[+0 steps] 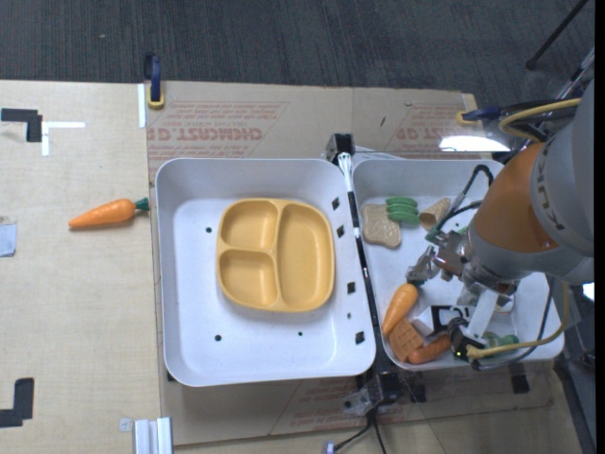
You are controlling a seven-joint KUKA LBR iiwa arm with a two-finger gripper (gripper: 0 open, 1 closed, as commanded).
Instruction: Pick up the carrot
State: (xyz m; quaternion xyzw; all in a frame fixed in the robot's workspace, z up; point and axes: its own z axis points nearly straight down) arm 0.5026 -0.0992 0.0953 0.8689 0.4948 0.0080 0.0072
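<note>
Tilted carrot [399, 307] in right bin [416, 180], by its left wall, below bread slice [382, 225]; second carrot [104, 214] out on bench [66, 329], left of both bins. Tool [427, 265] just right of binned carrot, apart or together: cannot tell

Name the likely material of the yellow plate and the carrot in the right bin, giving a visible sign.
Plate: probably moulded plastic, matte, uniform yellow with smooth rounded compartments. Carrot: probably toy plastic or rubber, evenly orange and smooth.
</note>
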